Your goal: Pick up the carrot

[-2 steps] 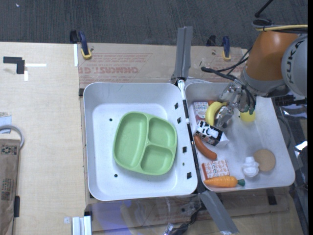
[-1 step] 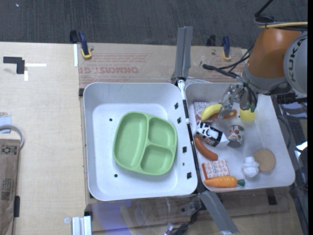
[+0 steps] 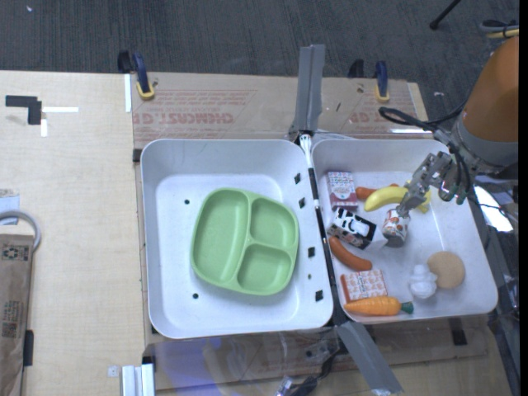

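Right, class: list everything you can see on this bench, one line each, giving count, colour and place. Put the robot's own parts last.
Bins: two, white, side by side on the bench.
Divided plate: one, light green, in the left bin.
Carrot: one, orange with a green tip, front edge of the right bin.
Banana: one, yellow, back of the right bin.
Sausage: one, reddish-orange, middle of the right bin.
Small packets: two, red and white, one by the carrot, one at the back.
Round bun-like item: one, tan, right side of the right bin.
Clamps: two, blue and yellow, at the back edge.
Arm: one, grey and orange, from the right.
Hand: one, grey metal, over the banana.
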You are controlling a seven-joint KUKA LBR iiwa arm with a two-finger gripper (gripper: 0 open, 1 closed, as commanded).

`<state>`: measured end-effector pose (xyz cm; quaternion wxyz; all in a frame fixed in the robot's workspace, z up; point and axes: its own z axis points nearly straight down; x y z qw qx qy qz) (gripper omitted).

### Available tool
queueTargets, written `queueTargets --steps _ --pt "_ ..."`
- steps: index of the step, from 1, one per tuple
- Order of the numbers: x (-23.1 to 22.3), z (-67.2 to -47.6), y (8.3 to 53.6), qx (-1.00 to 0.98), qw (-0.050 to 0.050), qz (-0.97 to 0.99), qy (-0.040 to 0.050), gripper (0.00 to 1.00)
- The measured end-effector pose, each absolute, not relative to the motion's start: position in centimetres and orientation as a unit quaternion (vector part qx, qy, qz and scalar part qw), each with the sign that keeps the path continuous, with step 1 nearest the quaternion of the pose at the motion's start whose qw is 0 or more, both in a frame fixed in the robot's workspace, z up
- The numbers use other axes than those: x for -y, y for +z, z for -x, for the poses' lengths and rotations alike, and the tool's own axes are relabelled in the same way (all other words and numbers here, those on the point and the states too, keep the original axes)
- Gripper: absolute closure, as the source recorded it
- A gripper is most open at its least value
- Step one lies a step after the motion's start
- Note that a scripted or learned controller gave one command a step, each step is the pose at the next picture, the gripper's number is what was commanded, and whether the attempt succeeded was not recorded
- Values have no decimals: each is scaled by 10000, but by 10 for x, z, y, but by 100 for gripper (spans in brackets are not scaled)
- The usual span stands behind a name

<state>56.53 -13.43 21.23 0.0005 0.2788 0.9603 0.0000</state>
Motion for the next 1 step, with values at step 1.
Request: queueTargets --steps 1 --pt "123 -606 136 -9859 9 -1671 3 100"
